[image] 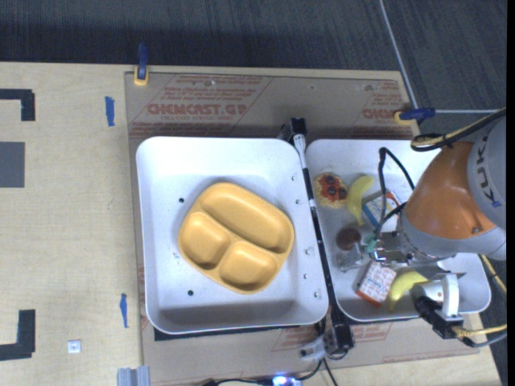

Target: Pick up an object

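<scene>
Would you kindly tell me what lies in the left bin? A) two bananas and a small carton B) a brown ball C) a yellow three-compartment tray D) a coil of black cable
C: the yellow three-compartment tray lies alone in the left bin, while the bananas and small items sit in the right bin under the arm.

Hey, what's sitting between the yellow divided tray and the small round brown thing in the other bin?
In the camera view, the yellow tray and the brown round thing are separated by bare white bin floor and the two bins' adjoining rims.
</scene>
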Controlling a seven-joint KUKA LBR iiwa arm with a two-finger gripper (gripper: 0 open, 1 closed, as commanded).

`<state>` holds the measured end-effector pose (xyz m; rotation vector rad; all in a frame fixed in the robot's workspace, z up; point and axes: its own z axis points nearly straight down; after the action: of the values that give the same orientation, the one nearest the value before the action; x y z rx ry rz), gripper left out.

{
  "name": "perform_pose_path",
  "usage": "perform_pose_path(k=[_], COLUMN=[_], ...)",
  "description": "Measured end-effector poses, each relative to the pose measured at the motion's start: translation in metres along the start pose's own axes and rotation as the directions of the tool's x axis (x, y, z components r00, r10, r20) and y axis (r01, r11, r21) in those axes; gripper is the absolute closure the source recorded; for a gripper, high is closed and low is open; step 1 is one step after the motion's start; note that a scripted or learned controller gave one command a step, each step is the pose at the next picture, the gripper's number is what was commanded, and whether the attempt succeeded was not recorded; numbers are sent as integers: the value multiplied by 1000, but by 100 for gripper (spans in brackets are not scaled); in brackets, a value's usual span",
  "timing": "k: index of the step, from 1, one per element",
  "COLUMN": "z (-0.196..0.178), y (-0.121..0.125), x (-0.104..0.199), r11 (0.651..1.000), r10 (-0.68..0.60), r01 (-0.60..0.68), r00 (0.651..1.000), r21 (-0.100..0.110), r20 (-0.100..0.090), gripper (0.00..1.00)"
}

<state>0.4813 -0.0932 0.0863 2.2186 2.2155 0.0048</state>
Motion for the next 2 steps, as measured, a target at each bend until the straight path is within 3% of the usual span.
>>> perform_pose_path(k=[1,2], z=[-11,-11], y=[2,2], x=[0,0], r11=[1000,1000], r10=[0,0], r01=[0,0], r00=[1000,1000], r21=[-7,-6], r20=[1,1], gripper=[100,0])
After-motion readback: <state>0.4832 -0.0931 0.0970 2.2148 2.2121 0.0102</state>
